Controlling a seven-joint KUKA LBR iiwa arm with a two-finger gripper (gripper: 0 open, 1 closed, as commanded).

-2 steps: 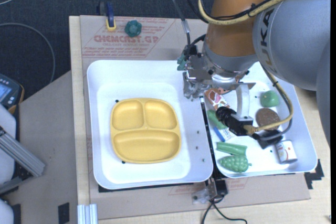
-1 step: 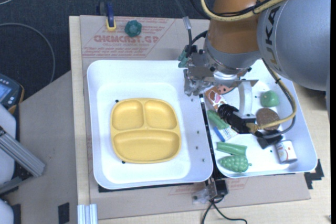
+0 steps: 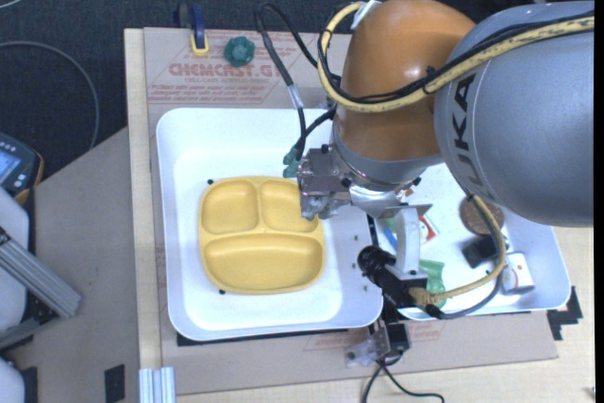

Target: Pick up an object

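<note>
Camera view: two bins (image 3: 176, 203), one yellow tray (image 3: 260, 236) inside one; jaws' state untellable.

The grey arm (image 3: 528, 109) reaches in from the right and bends steeply downward. Its orange band (image 3: 401, 75) bulges toward the camera just above the wrist (image 3: 377, 170). Below the wrist, the metal claw (image 3: 316, 189) points down, largely hidden beneath the arm's bulk.
</note>
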